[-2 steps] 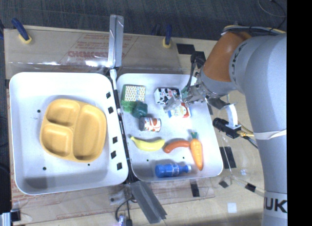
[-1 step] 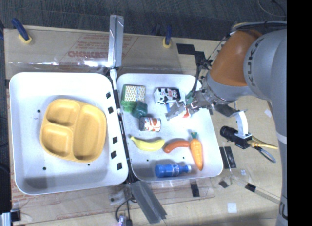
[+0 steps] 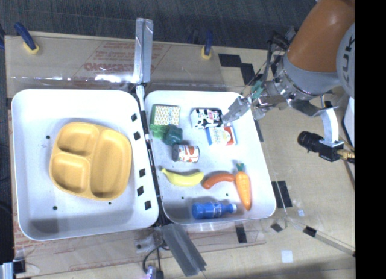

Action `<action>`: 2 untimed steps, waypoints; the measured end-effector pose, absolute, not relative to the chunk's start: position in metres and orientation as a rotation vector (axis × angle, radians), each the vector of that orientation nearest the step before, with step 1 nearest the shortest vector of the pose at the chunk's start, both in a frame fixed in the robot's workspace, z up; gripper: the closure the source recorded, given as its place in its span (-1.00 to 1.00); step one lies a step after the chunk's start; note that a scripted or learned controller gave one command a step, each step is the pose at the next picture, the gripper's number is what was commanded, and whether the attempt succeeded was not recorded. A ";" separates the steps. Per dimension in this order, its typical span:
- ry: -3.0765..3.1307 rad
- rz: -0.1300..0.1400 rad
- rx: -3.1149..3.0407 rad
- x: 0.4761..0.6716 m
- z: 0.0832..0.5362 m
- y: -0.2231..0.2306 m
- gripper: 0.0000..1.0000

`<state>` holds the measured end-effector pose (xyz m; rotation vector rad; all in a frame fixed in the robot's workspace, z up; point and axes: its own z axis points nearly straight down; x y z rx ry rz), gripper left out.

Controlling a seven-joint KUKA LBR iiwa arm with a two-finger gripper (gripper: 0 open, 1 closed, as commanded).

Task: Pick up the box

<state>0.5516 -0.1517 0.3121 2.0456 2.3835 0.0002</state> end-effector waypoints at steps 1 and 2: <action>2.570 0.000 1.805 0.578 0.289 -0.162 -1.00; 2.512 -0.003 1.891 0.588 0.172 -0.204 -1.00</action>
